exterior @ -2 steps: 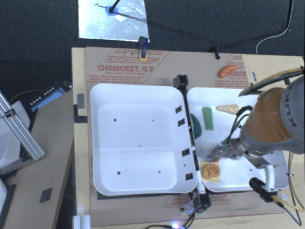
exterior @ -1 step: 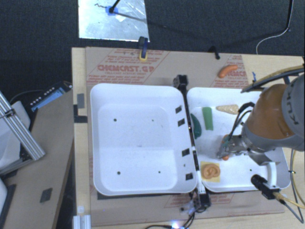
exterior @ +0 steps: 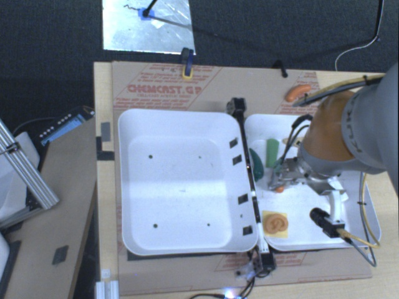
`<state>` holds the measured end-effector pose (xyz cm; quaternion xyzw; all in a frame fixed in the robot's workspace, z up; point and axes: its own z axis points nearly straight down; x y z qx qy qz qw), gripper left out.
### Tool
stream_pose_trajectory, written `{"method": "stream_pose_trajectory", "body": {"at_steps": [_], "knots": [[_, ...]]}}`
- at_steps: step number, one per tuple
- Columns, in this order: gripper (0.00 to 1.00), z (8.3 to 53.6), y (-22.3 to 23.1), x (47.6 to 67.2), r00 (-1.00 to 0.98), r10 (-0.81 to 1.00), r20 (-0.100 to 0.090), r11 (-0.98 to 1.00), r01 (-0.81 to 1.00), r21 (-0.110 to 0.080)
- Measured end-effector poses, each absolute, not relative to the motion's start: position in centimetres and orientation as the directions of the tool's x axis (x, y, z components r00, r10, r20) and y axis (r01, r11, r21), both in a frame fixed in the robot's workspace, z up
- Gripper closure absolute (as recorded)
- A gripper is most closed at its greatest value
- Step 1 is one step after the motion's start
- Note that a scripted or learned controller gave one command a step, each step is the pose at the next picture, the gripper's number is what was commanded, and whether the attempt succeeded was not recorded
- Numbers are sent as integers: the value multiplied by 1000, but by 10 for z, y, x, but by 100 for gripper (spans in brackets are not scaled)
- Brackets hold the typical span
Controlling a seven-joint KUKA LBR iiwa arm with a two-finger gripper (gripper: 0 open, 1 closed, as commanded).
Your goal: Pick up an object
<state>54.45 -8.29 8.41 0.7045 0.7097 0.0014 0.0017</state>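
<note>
My gripper [exterior: 278,182] reaches down into the right bin [exterior: 299,234] from the right, near the bin's middle left. A small orange-red object [exterior: 280,189] shows just at the fingertips, touching or very close to them. A green cylinder [exterior: 272,152] lies upright in the picture just above the gripper. A dark green object [exterior: 256,164] rests against the bin's left wall. A yellow-orange round piece [exterior: 276,223] lies near the bin's front left corner, apart from the gripper.
The left bin [exterior: 181,179] stands beside the right one, with a black divider strip [exterior: 244,167] between them. An orange item [exterior: 297,93] lies on the cardboard behind the right bin. Black cables and a black fitting [exterior: 325,222] hang off the wrist over the right bin.
</note>
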Motion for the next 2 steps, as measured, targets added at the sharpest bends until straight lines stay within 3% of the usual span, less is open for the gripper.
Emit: {"method": "stream_pose_trajectory", "body": {"at_steps": [1,2], "knots": [[100,189,-4,559,-10,1000,1,10,1000,8],[100,229,25,546,-5,1000,0,5,1000,2]]}}
